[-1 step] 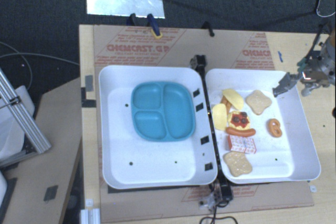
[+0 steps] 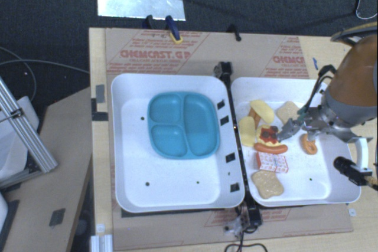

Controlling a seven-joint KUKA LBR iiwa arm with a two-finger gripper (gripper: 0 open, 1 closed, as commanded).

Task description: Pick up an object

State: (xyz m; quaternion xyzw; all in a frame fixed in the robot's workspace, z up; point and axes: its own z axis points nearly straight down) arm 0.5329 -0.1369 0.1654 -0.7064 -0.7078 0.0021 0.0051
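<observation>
Nearest, in the right bin (image 2: 339,189): a tan toast slice (image 2: 267,183), flat and rough-edged, is set close to the near rim. Just beyond it lies a small red-and-white printed carton (image 2: 273,163), touching a glossy red sausage (image 2: 270,148) laid crosswise. To their right an open stretch of smooth white floor is left, reaching the near-right corner.

Mid-depth: a red-and-dark piece (image 2: 269,134) is found at the tip of the gripper (image 2: 289,127); the fingers are seen slightly apart, with nothing visibly between them. An orange ring-shaped piece (image 2: 309,144) lies just right of the gripper, under the wrist. Two yellow rounded pieces (image 2: 248,128) are crowded against the left wall.

Farther: a pale yellow wedge (image 2: 261,110) and a beige bun (image 2: 287,110) are placed side by side, with bare floor beyond them.

Left bin (image 2: 130,186): a blue sectioned plate (image 2: 182,125), smooth plastic, is centred, with wide margins on all sides.
</observation>
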